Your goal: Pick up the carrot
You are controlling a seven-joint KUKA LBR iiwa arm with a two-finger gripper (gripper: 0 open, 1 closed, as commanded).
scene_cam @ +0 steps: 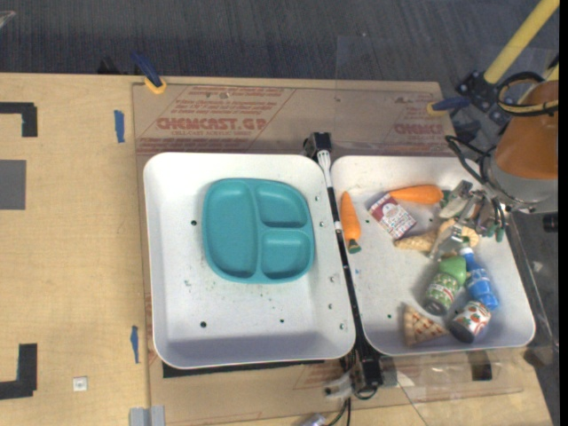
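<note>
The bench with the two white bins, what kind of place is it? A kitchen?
Probably a robot lab, not a kitchen: a robot arm reaches in, the bins sit on a taped bench, and the food, like the carrot, looks like toys.

The grey arm (531,162), orange-banded above the wrist, reaches in from the right, its hand (470,209) lowered just inside the right bin's (524,327) far right corner, wrist cables trailing behind.

Teal divided plate (259,230) sitting in the left bin (169,327). Right bin (382,327) cluttered: two carrots (351,221) (414,195), red packet (391,216), green bottle (446,282), blue bottle (480,287), pizza slice (421,325). Gripper (469,209) down at the far right edge.
</note>
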